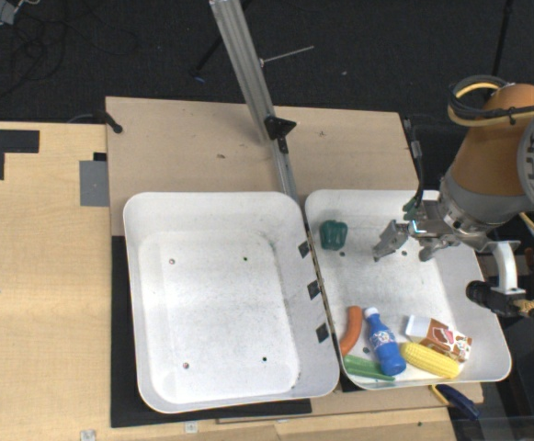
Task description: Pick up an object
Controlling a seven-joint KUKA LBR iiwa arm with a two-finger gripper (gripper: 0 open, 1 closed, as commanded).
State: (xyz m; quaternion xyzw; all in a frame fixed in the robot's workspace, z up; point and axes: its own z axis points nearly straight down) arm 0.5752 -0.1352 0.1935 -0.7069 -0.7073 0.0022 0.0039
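My gripper (pixel 407 246) hangs over the upper middle of the right bin (pixel 487 361), open, with nothing between its fingers (pixel 387 242). A green pepper (pixel 332 234) lies to its left, near the bin's top left corner, apart from the fingers. Along the front of the bin lie an orange carrot (pixel 352 328), a blue bottle with a white cap (pixel 383 340), a yellow corn cob (pixel 431 359), a green pod (pixel 368 367), a small white block (pixel 417 325) and a brown and red packet (pixel 448 340).
The left bin (pixel 156 246) sits beside the right one, with black clips (pixel 311 288) along the shared rim. A slanted aluminium rail (pixel 248 72) rises behind the bins. The arm's orange and grey body (pixel 487 163) stands at the right.
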